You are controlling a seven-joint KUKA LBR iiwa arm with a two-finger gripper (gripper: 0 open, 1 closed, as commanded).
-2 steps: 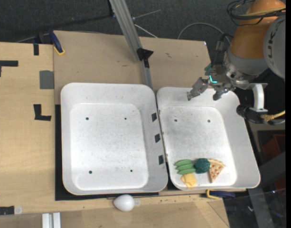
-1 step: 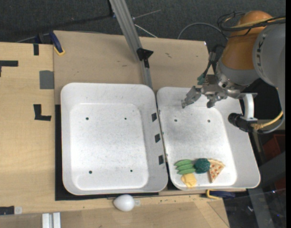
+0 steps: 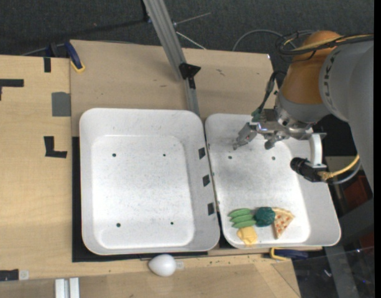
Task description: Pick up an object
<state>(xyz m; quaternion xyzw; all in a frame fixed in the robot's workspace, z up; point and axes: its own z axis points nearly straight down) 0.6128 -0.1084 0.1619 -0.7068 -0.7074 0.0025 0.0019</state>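
Observation:
Several small toy foods lie together at the near edge of the right bin (image 3: 283, 179): a green ribbed piece (image 3: 241, 216), a dark teal broccoli-like piece (image 3: 263, 215), a yellow piece (image 3: 247, 234) and an orange pizza slice (image 3: 281, 221). My gripper (image 3: 257, 139) hangs over the far part of the right bin, well away from the toys. Its two fingers are spread apart with nothing between them.
The left bin (image 3: 140, 179) sits beside the right one. A white egg-shaped object (image 3: 162, 265) lies on the bench in front of the left bin. A grey metal post (image 3: 171, 42) slants up behind the bins.

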